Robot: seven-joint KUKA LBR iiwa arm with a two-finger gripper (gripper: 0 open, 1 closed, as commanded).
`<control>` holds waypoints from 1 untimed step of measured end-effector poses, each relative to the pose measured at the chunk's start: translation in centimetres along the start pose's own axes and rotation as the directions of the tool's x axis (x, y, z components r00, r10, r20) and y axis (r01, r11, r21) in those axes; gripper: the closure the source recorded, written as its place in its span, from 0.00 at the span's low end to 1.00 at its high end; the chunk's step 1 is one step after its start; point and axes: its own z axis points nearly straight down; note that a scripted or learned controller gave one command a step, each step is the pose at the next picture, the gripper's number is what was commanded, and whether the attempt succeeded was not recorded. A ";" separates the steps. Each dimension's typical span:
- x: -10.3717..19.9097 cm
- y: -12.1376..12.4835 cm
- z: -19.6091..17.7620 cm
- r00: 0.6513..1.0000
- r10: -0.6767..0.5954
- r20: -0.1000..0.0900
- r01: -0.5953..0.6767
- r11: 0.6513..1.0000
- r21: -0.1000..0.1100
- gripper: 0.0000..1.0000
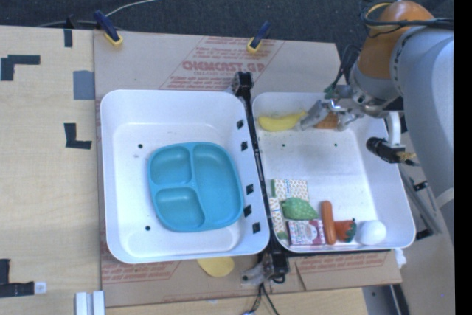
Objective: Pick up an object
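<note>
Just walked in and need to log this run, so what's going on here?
A grey KUKA arm with an orange band reaches in from the right over the right-hand white bin. Its gripper sits low at the bin's far edge, right beside a yellow banana-shaped toy; whether it has hold of it is unclear. More small items, including an orange carrot-like piece and a white ball, lie along the near edge. The left-hand white bin holds a blue divided plate.
</note>
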 end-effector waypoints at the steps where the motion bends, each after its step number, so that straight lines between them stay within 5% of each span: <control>1: 0.2 0.0 -2.2 1.000 0.000 0.000 0.000 1.000 -0.002 0.00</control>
